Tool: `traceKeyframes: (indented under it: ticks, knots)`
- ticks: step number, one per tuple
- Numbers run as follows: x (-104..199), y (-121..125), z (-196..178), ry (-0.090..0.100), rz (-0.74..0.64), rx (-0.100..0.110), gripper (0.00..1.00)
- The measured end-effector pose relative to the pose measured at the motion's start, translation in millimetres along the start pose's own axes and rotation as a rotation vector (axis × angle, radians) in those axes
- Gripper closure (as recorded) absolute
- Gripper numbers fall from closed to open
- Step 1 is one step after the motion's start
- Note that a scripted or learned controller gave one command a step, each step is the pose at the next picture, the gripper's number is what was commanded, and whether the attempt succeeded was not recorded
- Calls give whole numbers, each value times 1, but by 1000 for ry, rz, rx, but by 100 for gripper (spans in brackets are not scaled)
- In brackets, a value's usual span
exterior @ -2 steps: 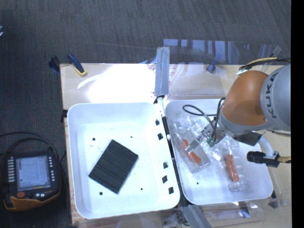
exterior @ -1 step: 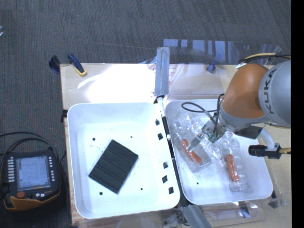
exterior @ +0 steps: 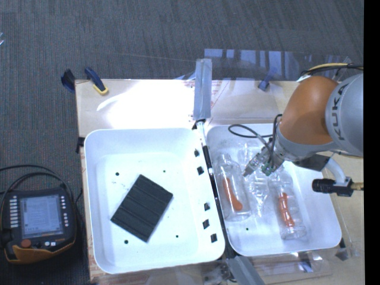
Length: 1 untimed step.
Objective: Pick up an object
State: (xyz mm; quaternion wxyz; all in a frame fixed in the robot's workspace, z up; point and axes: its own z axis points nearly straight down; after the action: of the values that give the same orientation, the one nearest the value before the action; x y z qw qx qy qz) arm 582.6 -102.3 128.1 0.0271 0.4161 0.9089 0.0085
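Observation:
In the right bin (exterior: 329, 230) lie clear plastic packages with orange items inside: one (exterior: 233, 190) at the left-centre and another (exterior: 287, 211) further right. More clear wrapping (exterior: 259, 189) sits crumpled between them. My gripper (exterior: 261, 166) is lowered into this bin, just above the clear wrapping between the two packages. The arm's orange band and grey wrist cover most of its fingers. In the left bin (exterior: 104, 153), a flat black ribbed slab (exterior: 142, 208) lies tilted on the floor.
A grey divider post (exterior: 202, 94) rises between the bins at the back. A teach pendant (exterior: 37, 218) rests on the floor at the left. Blue and yellow clamps (exterior: 95, 81) hold the bench's back left corner. A black cable (exterior: 246, 129) loops over the right bin.

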Motion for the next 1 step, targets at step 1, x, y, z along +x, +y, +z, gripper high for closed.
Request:
traceKeyframes:
  ticks: [1]
  knots:
    - [-8,-1,-7,-20,6,-6,0]
